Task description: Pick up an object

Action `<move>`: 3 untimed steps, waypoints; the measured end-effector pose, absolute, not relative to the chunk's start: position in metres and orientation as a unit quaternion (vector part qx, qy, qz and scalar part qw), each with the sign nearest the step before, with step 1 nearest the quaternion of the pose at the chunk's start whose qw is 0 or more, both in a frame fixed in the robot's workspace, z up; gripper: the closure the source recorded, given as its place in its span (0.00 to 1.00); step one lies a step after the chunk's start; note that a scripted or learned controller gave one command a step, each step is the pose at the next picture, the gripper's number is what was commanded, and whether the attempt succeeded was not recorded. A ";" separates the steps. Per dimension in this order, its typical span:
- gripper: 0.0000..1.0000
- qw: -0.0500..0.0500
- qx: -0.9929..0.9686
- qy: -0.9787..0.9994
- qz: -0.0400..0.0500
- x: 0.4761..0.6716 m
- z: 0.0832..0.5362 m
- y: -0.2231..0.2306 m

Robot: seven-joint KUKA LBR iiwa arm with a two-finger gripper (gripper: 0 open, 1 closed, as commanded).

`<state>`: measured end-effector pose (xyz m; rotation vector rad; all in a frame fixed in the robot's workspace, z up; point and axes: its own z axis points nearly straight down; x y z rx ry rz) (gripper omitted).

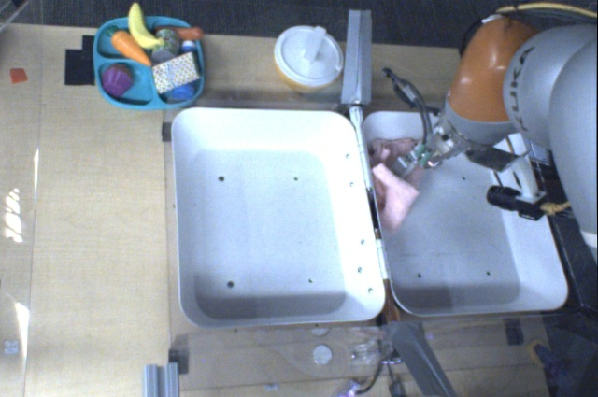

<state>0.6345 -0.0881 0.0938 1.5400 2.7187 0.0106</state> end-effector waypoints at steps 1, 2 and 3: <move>0.00 0.009 0.493 0.870 0.003 0.634 0.094 -0.088; 0.00 0.009 0.493 0.870 0.003 0.634 0.094 -0.088; 0.00 0.009 0.493 0.870 0.003 0.634 0.094 -0.088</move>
